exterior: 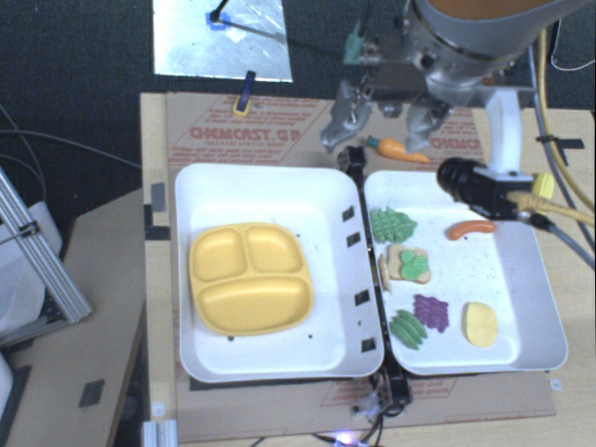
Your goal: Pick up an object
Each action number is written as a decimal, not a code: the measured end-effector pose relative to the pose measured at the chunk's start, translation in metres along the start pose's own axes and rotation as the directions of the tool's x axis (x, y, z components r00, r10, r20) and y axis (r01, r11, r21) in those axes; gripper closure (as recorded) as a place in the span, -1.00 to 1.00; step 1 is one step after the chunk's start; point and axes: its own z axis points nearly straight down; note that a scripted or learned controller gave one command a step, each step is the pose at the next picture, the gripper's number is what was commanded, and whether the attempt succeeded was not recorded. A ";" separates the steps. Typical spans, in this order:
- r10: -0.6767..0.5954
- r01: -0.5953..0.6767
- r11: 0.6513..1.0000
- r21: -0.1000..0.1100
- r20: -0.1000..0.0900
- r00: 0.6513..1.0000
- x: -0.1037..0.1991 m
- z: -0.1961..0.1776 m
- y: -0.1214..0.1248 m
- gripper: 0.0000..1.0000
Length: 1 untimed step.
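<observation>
- Nearest the camera, in the right bin (549, 343): a pale yellow potato-like piece (480, 324), purple grapes (431, 311) and a green pea pod (408, 328).
- In the left bin (270, 180), a yellow divided plate (250, 277) lies flat.
- Further up the right bin: a sandwich slice (407, 265), a leafy green piece (391, 223), a red sausage (470, 229).
- At the back, the gripper (380, 127) hangs with fingers spread apart, nothing between them.
- An orange carrot (400, 151) lies just beyond the right bin's far rim, beside the right finger.

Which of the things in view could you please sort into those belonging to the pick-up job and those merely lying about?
Job: gripper; carrot; sausage; sandwich; grapes; pea pod; potato; lettuce.

Lying about: yellow tray; foil sheet; cardboard.
</observation>
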 end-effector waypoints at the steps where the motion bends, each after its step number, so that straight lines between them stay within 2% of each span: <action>1: -0.018 0.018 1.000 0.001 -0.004 1.000 0.078 0.000 -0.022 -1.00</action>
